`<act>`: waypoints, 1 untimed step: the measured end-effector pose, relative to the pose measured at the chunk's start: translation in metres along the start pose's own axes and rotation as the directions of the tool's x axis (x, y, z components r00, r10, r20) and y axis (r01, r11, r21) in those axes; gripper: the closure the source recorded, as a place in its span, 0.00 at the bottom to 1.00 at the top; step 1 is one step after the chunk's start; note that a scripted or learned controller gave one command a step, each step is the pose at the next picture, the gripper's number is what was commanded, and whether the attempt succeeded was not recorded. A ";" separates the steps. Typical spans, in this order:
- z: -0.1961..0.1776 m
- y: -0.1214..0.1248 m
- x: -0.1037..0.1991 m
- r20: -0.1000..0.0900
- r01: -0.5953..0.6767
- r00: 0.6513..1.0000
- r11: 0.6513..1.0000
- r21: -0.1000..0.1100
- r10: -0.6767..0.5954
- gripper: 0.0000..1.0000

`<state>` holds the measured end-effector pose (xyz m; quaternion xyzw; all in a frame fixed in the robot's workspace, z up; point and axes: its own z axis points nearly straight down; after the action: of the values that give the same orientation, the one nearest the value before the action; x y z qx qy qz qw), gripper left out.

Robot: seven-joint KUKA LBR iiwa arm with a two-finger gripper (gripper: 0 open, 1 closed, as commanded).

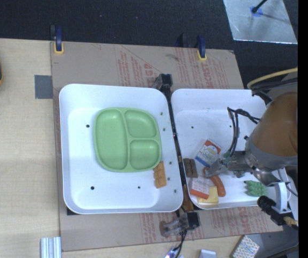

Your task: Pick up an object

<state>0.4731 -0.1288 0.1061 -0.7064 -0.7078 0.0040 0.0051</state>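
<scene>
Reading from the left, I am looking down on the left bin [73, 198], which is holding a green divided plate [127, 139] near its middle and a small orange-brown cracker-like piece [159, 174] lying just beside the plate's lower right corner. Crossing the shared rims, I am coming to the right bin [207, 98], where a cluster is lying toward the near wall: a dark brown block [190, 167], a blue-and-white packet [208, 153], a red-and-white carton [200, 187] with a pale yellow piece [209, 197] touching it, an orange sausage-like item [218, 185], and a green toy piece [255, 187] farther right. I am hovering my gripper [216, 169] low over this cluster, between the packet and the sausage-like item; whether it is spread or closed I cannot tell. I am judging the packet light, thin and somewhat slippery, best pinched across its short edges; the sausage-like item is looking stiffer, so I would be taking it across its middle.
</scene>
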 end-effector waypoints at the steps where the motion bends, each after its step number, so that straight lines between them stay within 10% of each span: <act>1: -0.017 0.002 0.001 0.001 0.005 1.000 1.000 -0.006 -0.005 1.00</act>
<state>0.4752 -0.1283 0.1227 -0.7047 -0.7095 0.0023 0.0024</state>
